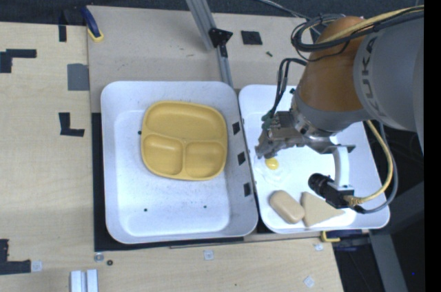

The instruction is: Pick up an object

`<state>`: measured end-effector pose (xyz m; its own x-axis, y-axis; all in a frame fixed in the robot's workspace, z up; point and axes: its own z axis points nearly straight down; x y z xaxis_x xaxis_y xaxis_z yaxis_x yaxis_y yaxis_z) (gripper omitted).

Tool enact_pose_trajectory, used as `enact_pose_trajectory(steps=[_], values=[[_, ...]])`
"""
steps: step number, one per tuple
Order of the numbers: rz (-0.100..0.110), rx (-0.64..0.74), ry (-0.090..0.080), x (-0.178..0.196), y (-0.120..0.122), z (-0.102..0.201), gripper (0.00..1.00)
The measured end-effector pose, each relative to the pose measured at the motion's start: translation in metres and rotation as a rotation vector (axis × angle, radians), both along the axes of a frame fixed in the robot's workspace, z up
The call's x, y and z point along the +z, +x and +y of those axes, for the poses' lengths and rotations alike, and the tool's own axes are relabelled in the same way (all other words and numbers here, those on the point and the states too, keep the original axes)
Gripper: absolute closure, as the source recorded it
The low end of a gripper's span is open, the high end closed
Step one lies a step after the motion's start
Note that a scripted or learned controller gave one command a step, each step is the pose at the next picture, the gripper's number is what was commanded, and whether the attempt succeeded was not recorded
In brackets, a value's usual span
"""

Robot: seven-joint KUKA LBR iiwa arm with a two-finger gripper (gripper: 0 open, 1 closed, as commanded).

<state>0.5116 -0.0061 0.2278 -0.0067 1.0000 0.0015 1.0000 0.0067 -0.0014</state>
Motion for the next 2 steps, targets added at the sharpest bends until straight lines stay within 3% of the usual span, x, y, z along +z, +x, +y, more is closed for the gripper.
enact_pose_trajectory(steps=[1, 2], values=[[0.003, -0.001, -0.001, -0.010, 0.003, 0.046, 1.00], [0.000, 0.001, 0.000, 0.004, 0.008, 0.101, 1.00]])
